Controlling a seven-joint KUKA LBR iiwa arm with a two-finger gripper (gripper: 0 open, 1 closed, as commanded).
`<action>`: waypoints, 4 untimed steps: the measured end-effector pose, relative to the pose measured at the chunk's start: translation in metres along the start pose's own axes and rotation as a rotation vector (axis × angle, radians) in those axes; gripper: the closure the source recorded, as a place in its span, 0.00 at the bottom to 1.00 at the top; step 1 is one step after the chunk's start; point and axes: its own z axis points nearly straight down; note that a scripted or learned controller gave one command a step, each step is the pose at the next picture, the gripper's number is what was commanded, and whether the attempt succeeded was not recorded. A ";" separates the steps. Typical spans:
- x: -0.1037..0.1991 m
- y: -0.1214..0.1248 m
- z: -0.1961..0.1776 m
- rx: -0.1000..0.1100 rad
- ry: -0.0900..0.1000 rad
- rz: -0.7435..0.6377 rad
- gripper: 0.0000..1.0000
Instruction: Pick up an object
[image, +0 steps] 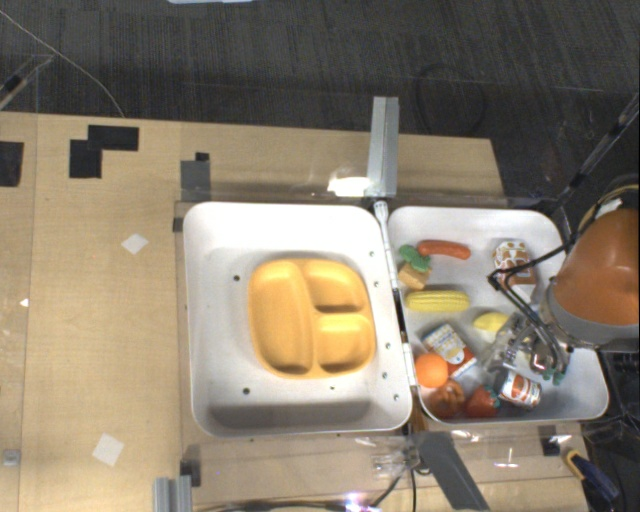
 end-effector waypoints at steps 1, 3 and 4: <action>0.000 0.001 0.001 -0.001 0.000 -0.001 0.00; -0.054 0.044 0.003 0.000 0.005 0.221 0.00; -0.139 0.078 0.007 0.002 0.011 0.387 0.00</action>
